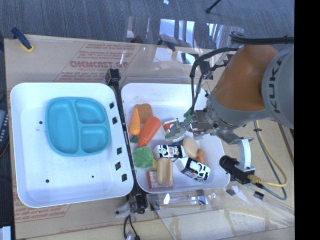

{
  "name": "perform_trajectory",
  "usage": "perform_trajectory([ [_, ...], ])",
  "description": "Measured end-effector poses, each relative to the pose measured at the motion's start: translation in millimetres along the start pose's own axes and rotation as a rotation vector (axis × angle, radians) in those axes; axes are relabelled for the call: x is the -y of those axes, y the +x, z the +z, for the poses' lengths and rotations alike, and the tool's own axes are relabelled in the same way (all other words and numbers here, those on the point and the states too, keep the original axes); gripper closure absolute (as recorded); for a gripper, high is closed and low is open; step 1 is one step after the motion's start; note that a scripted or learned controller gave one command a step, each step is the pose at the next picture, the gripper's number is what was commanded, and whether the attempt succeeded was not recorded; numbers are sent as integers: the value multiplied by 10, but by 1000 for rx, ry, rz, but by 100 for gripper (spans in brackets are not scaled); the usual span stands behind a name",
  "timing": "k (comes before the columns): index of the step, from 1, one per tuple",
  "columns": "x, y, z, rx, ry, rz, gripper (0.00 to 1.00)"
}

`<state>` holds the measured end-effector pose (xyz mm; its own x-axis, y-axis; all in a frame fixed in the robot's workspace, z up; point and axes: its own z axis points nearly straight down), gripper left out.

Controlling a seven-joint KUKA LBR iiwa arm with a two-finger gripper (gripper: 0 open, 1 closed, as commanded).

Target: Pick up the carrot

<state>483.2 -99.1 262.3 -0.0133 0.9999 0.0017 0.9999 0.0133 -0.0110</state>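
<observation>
Hovering near the right bin's [150, 91] middle, my gripper [176, 129] sits beside the carrot [149, 130], which lies toward the left wall against crowded toys, so I risk snagging the orange pepper [135, 121] instead.

chunky grey KUKA arm [265, 94] with a fat orange band, dark lettering on its side, black cables looping off it and a yellow one

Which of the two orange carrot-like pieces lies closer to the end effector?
The larger, darker orange carrot, to the right of the slim paler one, which lies nearer the bin divider.
</observation>
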Motion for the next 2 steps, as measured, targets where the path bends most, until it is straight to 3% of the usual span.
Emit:
perform_trajectory([
  [1,-980,918,739,3,4,-124,0],
  [2,-1538,235,689,5,-4,-121,0],
])
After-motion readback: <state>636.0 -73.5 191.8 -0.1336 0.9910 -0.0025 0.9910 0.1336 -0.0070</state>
